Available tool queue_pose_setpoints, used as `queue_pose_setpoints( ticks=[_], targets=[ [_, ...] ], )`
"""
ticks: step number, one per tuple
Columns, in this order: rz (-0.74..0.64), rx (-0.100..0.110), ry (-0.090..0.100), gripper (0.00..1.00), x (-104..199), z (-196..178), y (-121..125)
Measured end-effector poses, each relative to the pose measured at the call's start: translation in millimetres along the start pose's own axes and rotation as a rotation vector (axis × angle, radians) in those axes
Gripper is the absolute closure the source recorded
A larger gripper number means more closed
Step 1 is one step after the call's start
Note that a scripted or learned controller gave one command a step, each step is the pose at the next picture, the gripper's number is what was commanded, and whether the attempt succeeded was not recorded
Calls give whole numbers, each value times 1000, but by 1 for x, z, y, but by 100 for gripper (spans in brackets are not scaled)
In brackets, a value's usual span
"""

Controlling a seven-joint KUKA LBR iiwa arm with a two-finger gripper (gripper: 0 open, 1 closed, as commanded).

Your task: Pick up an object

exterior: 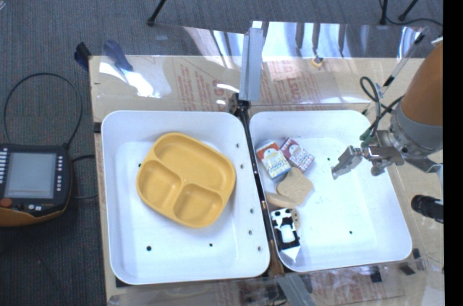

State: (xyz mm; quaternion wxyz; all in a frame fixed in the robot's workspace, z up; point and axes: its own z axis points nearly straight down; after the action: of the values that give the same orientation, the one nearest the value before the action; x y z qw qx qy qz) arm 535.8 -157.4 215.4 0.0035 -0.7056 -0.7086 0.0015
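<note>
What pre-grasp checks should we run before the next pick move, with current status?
1. Targets present in right bin: ok. Two small packets, a tan toast-like piece and a black-and-white item sit along its left side.
2. End effector clear of targets: ok, it is over bare bin floor, right of the cluster.
3. End effector holding nothing: ok, nothing seen between the fingers.
4. Targets separated: not ok, packets and toast piece touch or overlap.
5. Left bin contents: ok, yellow divided plate lies apart from the targets.
</note>
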Motion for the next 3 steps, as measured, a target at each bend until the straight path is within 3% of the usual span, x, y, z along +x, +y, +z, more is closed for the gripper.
queue_pose_setpoints(
  ticks=[1,2,3],
  targets=[
    [3,8,1,0,27,113,71],
    [4,-5,-6,0,75,128,110],
    [2,9,-4,100,75,122,107]
  ],
)
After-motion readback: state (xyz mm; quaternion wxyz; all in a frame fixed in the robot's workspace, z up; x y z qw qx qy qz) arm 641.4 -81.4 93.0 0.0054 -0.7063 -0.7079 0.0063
